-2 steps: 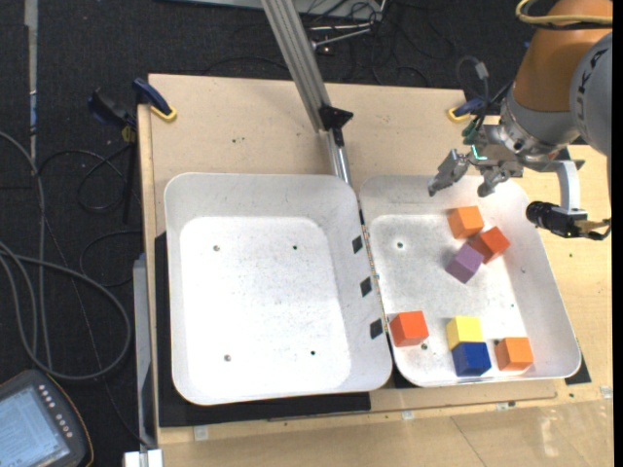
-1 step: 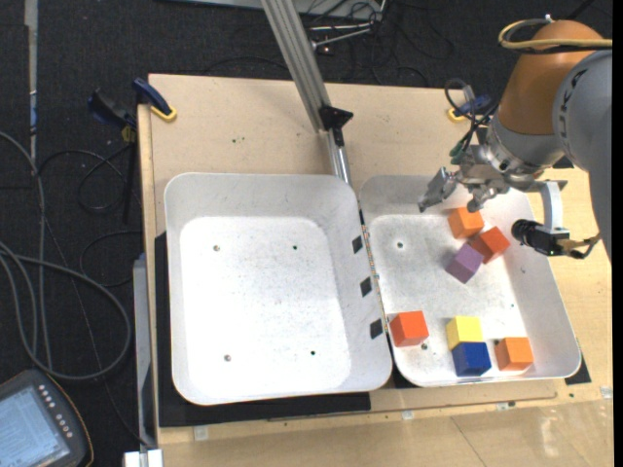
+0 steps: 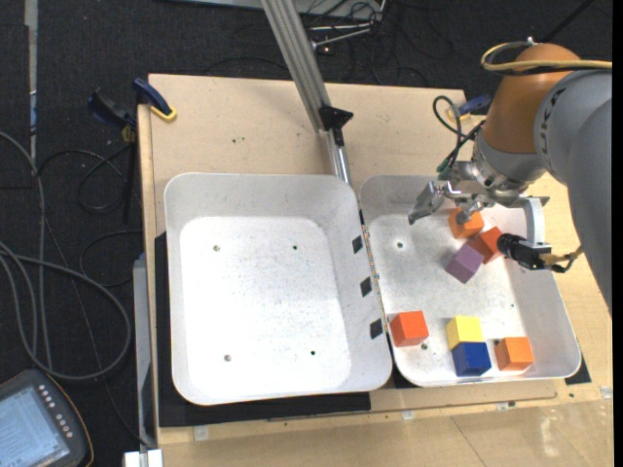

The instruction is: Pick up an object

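My gripper [image 3: 440,202] hangs over the far part of the right bin [image 3: 545,305], under the orange-banded wrist. An orange block [image 3: 468,226] lies just to its right and partly under it. Whether the two touch is unclear. Touching that block on the right is a red-orange block [image 3: 490,242], and a purple block [image 3: 465,262] sits just in front of both. Along the bin's near side lie an orange block [image 3: 409,327], a yellow block [image 3: 465,331], a blue block [image 3: 472,359] and another orange block [image 3: 514,353].
The left bin [image 3: 185,261] stands beside the right one, sharing a raised edge with black clips [image 3: 367,285]. A metal pole [image 3: 297,47] slants across the bench's back. Cables loop around the wrist, and a black cable end [image 3: 526,252] juts out near the red-orange block.
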`<move>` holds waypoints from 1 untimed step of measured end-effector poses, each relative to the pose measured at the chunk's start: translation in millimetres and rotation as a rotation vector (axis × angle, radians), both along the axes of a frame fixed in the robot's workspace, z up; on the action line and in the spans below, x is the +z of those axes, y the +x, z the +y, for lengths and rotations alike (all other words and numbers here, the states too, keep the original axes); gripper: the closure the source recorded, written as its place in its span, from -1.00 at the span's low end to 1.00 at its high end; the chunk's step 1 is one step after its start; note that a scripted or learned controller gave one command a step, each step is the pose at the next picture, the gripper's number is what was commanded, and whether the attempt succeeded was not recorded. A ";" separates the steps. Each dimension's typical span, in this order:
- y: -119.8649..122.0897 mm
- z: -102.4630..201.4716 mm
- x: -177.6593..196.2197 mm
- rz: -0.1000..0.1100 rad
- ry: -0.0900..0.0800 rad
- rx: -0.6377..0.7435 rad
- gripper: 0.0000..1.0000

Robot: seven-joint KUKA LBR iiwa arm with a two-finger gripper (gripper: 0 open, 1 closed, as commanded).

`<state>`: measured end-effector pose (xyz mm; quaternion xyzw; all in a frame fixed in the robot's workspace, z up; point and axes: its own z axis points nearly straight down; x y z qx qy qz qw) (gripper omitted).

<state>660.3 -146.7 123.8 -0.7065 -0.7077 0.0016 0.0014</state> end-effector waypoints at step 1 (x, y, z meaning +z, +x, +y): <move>4.4 -0.3 -8.7 -0.017 -0.003 0.000 -1.00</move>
